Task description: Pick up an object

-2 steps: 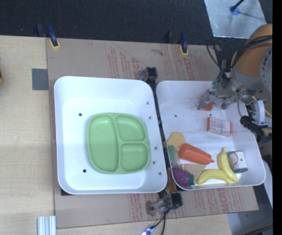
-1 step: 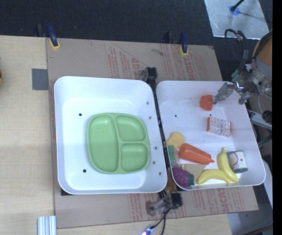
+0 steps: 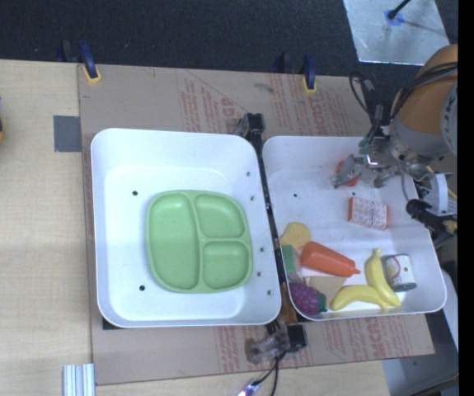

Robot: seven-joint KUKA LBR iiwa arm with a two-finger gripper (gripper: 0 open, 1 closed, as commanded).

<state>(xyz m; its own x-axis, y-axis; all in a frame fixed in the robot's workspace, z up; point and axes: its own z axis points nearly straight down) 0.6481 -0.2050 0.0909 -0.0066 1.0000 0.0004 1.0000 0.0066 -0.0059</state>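
In the camera view, a light wooden bench (image 3: 22,246) carries a brown cardboard sheet (image 3: 179,97), and on it sit two shallow white bins side by side. The left white bin (image 3: 121,151) fills the middle of the frame and holds a pale green plastic plate with three compartments (image 3: 198,240), lying flat near its centre.

The right white bin (image 3: 302,159) sits in the right half of the frame. Its toys gather along the lower edge: a yellow plastic banana (image 3: 373,287) at lower right, touching a small tin can with a printed label (image 3: 399,272) lying on its side just beside it; an orange plastic carrot (image 3: 327,260) lying slantwise to the left of the banana; a yellow rounded toy (image 3: 295,235) just above the carrot's thick end; a purple bunch of toy grapes (image 3: 307,298) in the lower left corner of that bin. A small flat red and white packet (image 3: 368,212) lies apart from the heap, toward the upper right of the bin.

The grey arm with its orange band (image 3: 426,89) enters at the upper right. Its two-finger gripper (image 3: 356,172) hangs over the upper part of the right bin, just above and left of the packet, with the dark fingers (image 3: 343,176) spread apart and nothing between them.
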